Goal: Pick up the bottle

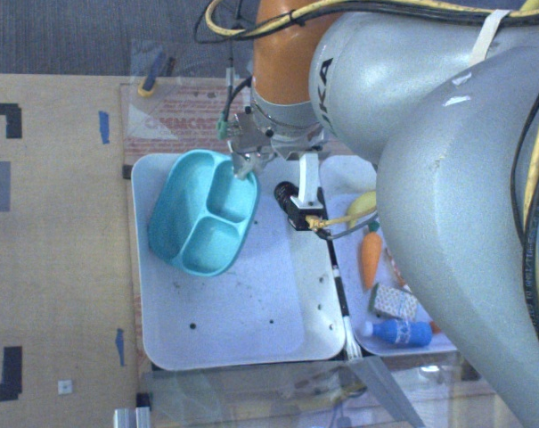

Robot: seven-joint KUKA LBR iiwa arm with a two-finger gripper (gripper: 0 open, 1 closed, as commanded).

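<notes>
The grey arm (447, 150) is the largest thing and covers the whole right side, from 12 o'clock down to 5 o'clock; its one orange band (287, 47) sits at 12 o'clock. There are two white bins. The left bin (251, 319) lies in the centre, and the right bin (420, 348) is mostly covered by the arm, so only a strip of it shows at about 4 o'clock. In the left bin there is one light blue divided tray (202, 212), with three compartments, lying tilted at about 10 o'clock from the bin's middle. The gripper (244, 166) hangs over the upper right edge of this tray; I cannot tell if it is wide or narrow, and nothing is seen held in it. In the right bin I count four things: one orange carrot (370, 255), one yellow banana (363, 205) just above it, one small patterned packet (395, 302) below the carrot, and one blue bottle (401, 332). The bottle lies on its side at about 5 o'clock, near the lower edge of the right bin, well apart from the gripper.
</notes>
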